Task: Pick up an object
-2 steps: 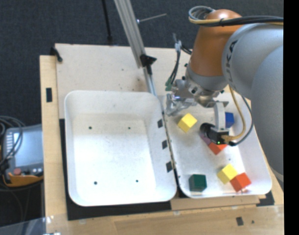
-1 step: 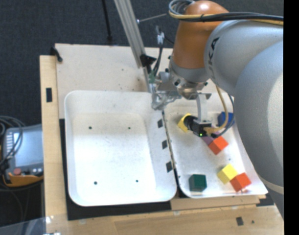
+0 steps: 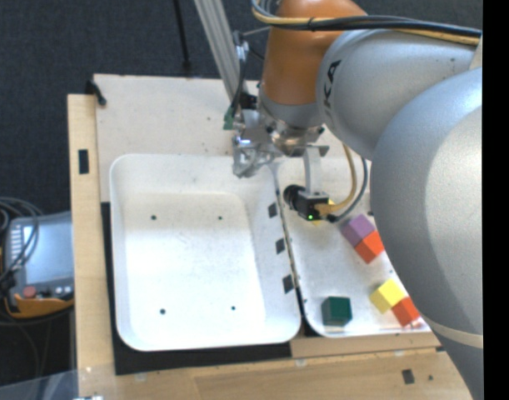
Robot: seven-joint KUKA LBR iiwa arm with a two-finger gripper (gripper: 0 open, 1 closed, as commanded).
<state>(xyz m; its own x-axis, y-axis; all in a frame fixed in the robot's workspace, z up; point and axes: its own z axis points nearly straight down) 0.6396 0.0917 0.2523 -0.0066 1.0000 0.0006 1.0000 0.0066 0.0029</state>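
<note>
Five blocks, two bins

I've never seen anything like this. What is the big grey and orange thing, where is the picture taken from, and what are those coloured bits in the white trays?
The big grey and orange shape is a robot arm, reaching in from the right. The one camera sits above the bench and looks down at a slant. At the arm's end, near the top of the trays, is its gripper, the part meant to grasp things; I cannot tell whether it holds anything. Two shallow white bins sit side by side. In the right bin lie small blocks: a green block, a purple block touching an orange block, and a yellow block touching a red block. The left bin is beside it. Its job is to pick one object up.
</note>
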